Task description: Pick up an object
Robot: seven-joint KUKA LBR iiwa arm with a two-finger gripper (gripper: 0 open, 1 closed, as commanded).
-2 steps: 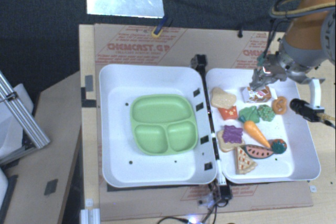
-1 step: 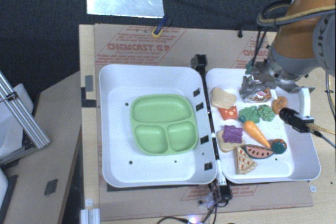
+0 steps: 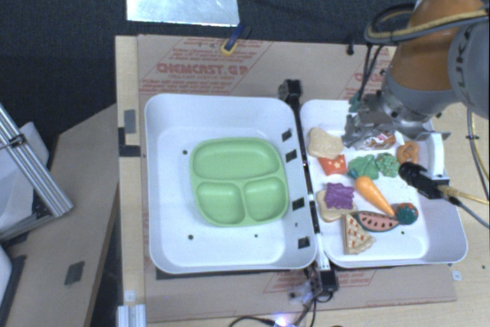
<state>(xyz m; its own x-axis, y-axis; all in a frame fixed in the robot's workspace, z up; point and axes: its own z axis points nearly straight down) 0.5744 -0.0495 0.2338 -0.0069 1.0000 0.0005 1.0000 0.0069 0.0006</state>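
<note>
Hovering gripper (image 3: 366, 132) low over toys at upper right, above bread (image 3: 325, 142), for picking; finger state cannot tell.

Left of the gripper (image 3: 366, 135), toy foods crowd the right white bin (image 3: 444, 245); farther left, a green divided plastic tray (image 3: 237, 180) leaves bare floor around it.

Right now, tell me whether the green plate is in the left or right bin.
Left bin. The green plate lies flat inside the left bin, right way up.
</note>
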